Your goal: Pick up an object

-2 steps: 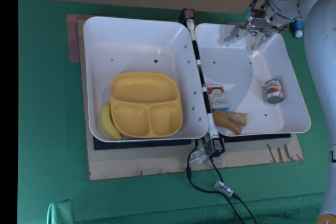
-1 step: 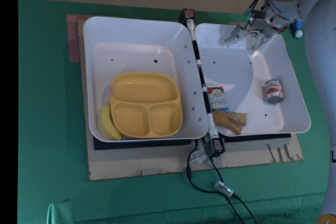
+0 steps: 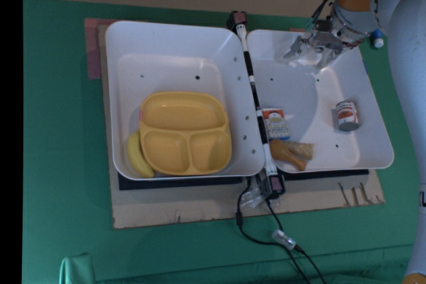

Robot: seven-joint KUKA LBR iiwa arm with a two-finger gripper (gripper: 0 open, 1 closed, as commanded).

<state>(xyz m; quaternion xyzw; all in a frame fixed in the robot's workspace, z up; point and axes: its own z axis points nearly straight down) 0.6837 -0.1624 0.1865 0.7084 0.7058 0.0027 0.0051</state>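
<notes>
Hovering pincer (image 3: pixel 310 53); round tin (image 3: pixel 347 115); glossy white bin (image 3: pixel 373 143)

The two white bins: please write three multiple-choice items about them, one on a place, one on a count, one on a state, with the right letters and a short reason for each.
1. Where does the banana lie?
A. in the left bin, beside the yellow tray
B. in the right bin, beside the can
C. on the green cloth

2. How many compartments does the yellow tray have?
A. two
B. three
C. five

3. How is the small can placed?
A. between the fingers of the hand
B. on the tray
C. on the floor of the right bin, apart from the hand

Answers: 1 A, the banana lies along the tray's left edge. 2 B, one long compartment and two smaller ones show. 3 C, the hand is over the bin's far part and the can lies nearer the front.
</notes>
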